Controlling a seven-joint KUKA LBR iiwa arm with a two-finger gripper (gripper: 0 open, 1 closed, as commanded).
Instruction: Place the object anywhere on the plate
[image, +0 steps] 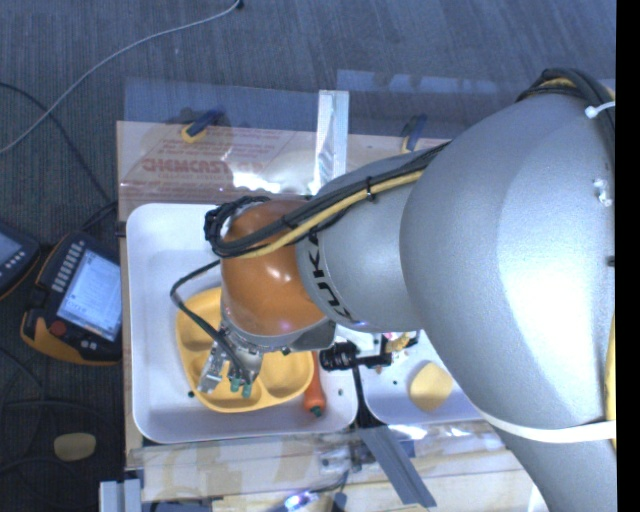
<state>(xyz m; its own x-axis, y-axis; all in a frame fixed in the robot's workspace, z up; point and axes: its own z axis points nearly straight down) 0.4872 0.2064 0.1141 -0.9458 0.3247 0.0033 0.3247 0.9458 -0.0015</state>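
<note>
Overhead slanted view of two white bins on the bench. The grey arm (470, 250) reaches in from the right, its orange band above the left bin (150, 300). The pincer (226, 378) hangs over a yellow plate (285, 378) lying in that bin; whether it is open or closed cannot be told. A small orange object (315, 398) lies at the plate's right edge, just beside it. A yellow object (430, 385) lies in the right bin (385, 405).
</note>
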